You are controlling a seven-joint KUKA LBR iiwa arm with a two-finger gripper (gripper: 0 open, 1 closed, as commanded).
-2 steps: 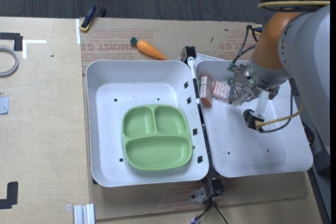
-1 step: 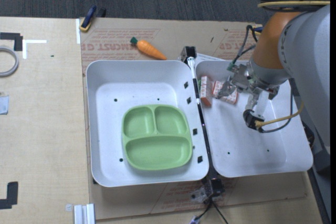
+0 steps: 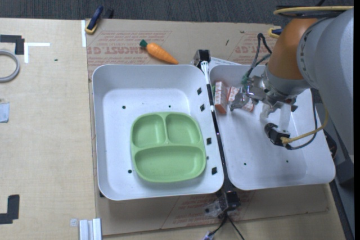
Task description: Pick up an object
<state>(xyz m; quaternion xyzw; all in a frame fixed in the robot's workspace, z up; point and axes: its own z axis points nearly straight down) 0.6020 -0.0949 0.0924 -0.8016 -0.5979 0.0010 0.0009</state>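
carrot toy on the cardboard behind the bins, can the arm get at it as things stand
Probably yes. The carrot toy lies in the open on the cardboard with nothing on it, but the hand is down in the right bin and must lift over the wall.

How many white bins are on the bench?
2. The left bin holds a green divided plate. The right bin lies beside it, under the arm.

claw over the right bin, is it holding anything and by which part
Cannot be told: the claw sits low in the right bin beside a small red and white packet, its grip hidden.
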